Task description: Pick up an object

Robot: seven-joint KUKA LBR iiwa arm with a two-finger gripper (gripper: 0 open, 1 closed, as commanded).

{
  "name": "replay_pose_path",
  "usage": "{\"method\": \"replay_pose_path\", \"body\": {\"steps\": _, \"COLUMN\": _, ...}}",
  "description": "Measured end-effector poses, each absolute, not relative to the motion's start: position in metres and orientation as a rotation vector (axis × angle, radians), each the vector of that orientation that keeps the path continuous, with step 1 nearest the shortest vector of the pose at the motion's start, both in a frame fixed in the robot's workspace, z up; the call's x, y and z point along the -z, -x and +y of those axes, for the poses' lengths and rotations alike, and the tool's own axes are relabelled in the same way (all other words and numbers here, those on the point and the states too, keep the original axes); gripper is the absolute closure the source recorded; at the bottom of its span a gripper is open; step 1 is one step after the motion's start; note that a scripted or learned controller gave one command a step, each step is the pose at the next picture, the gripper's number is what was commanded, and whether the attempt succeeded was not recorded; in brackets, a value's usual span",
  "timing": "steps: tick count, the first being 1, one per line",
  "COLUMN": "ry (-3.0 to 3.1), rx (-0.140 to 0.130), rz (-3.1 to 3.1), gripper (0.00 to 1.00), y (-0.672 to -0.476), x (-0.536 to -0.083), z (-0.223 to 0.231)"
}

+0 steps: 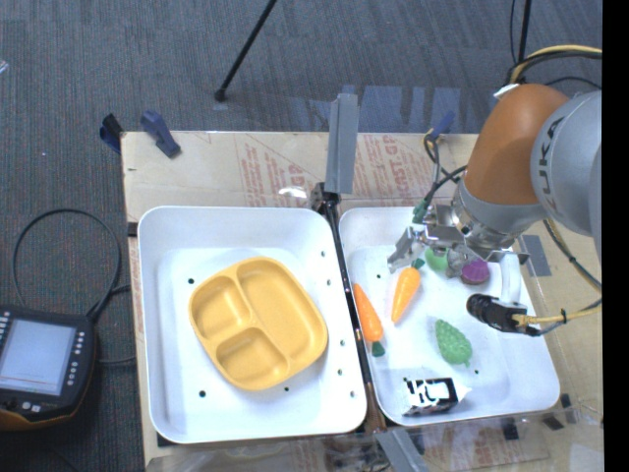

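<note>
Arm: a grey robot arm (550, 155) with an orange band reaches in over the right bin (531, 382), its wrist low above the bin's far half.
Gripper: the gripper (421, 249) hangs at the far left part of that bin, just above the upper tip of one carrot; whether it is released or clenched cannot be told, and no item can be made out in it.
Candidates: two orange carrots lie near the bin's middle. One carrot (405, 294) is tilted, its top toward the gripper; the second carrot (368, 315) lies along the left wall, apart from the first.
Other items: a bumpy green piece (452, 342) sits toward the near side, a purple item (475, 271) and a small green item (436, 260) are tucked under the wrist, and a black-and-white packet (432, 393) rests at the near edge.
Left bin: the left bin (167, 401) holds a yellow divided plate (257, 321), well apart from the arm.
Reading: the arm's position suggests the tilted carrot is the likeliest target; nothing appears lifted yet.
</note>
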State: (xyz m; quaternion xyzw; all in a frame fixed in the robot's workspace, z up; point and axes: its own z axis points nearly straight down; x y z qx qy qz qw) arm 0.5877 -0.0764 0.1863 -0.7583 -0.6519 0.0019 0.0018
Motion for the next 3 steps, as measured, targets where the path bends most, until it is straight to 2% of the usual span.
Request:
{"method": "replay_pose_path", "body": {"steps": 1, "ry": 2.211, "rx": -0.006, "rz": -2.224, "gripper": 0.00, "y": -0.613, "x": -0.085, "z": -0.115}}
{"method": "replay_pose_path", "body": {"steps": 2, "ry": 2.218, "rx": -0.002, "rz": -2.218, "gripper": 1.00, "y": -0.614, "x": -0.096, "z": -0.116}}
{"method": "replay_pose_path", "body": {"steps": 3, "ry": 2.286, "rx": 0.011, "rz": -2.165, "gripper": 1.00, "y": -0.598, "x": -0.219, "z": -0.095}}
